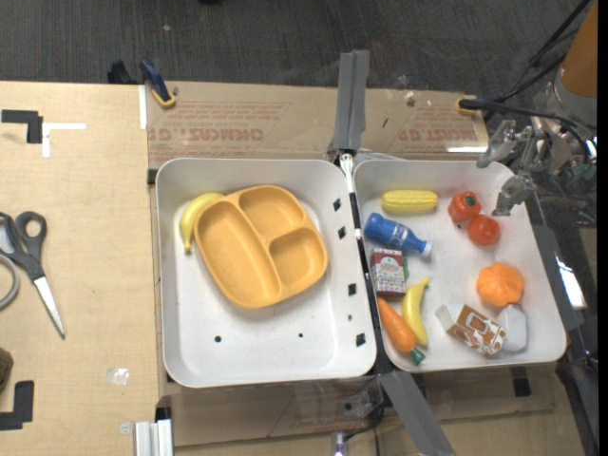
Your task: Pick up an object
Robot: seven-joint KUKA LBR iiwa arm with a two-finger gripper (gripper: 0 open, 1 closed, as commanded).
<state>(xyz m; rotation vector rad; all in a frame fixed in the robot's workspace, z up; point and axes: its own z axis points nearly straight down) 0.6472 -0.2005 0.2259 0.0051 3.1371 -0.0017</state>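
1. I see a pair of scissors [28,264] lying on the wooden bench [85,350], well to the left of both bins.
2. Black tape marks [24,124] sit near the bench's upper left corner, with white tape [65,129] just beside them.
3. A blue-and-yellow clamp [157,84] grips the cardboard sheet [247,126] behind the bins.
4. Grey carpet [285,17] runs along the top.
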